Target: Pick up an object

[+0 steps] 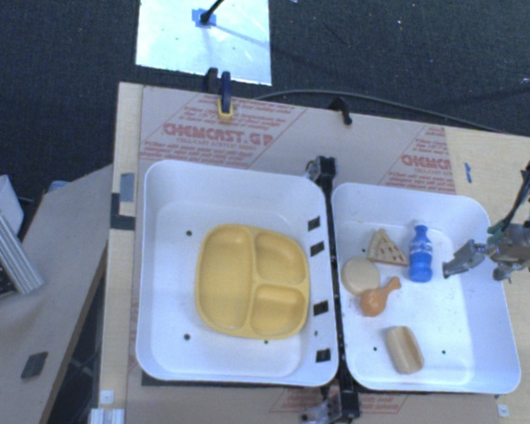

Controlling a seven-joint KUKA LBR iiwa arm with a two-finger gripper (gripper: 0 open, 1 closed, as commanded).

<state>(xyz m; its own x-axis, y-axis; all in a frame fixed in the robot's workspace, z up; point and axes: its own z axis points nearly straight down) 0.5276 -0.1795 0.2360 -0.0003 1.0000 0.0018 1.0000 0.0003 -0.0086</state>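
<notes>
I've got a blue bottle [420,253] standing nearest, just left of my fingers [462,257]. Farther left lie a sandwich wedge [388,249], a pale round biscuit [361,275] and an orange drumstick [378,297]. A tan bread roll [404,349] lies below-left, well apart.

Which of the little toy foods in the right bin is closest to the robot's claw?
The blue bottle, standing at the right of the cluster, just left of the gripper. The sandwich wedge, round cookie, drumstick and bread roll lie farther off.

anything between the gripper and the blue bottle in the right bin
Nothing visible. The gripper is just right of the blue bottle, with bare bin floor between them. The sandwich wedge lies on the bottle's far side.
</notes>
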